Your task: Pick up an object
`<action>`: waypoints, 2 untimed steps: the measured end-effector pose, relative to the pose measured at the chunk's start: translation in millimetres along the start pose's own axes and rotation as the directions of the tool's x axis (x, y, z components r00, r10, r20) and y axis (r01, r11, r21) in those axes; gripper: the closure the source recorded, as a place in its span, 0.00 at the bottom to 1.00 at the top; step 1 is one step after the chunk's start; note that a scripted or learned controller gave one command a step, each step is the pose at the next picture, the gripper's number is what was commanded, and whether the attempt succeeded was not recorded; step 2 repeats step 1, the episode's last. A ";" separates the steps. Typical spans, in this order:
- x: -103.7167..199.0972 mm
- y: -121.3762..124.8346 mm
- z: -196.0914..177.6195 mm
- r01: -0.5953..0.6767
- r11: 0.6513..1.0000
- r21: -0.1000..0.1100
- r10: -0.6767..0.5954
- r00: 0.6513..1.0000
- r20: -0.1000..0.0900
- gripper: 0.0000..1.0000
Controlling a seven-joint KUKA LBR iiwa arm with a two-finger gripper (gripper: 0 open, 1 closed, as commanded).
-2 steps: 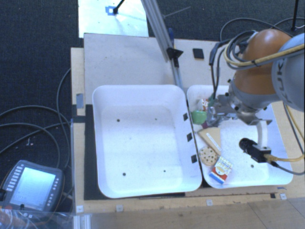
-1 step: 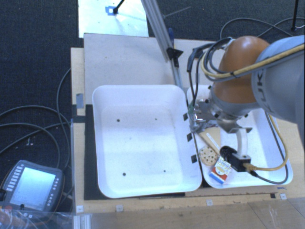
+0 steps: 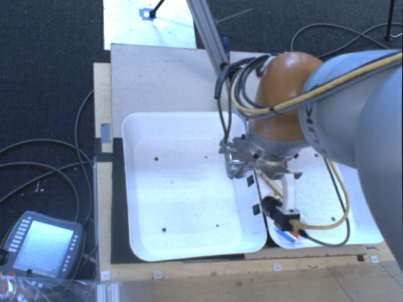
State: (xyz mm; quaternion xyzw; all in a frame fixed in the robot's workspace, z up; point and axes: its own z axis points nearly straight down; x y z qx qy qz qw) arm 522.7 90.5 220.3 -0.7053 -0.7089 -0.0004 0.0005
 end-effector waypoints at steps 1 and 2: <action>-2.5 0.4 -0.4 -0.005 1.000 -0.001 0.005 1.000 0.001 0.00; -2.5 0.4 -0.4 -0.005 1.000 -0.001 0.005 1.000 0.001 0.00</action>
